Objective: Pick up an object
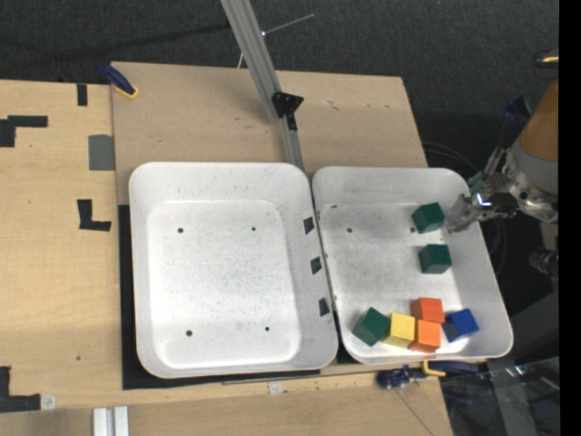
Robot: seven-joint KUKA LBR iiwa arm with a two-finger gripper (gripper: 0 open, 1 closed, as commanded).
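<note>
Pale wooden bench (227, 107) over dark floor, bearing two white bins: right bin (363, 243) holds seven blocks, the upper green block (428, 217) near its far right rim, cube-like, no long axis, just beside the gripper (465, 214), grip state indiscernible.

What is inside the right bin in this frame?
The right bin holds three green blocks, plus yellow, two orange and blue blocks. Anything beneath them is hidden.
</note>
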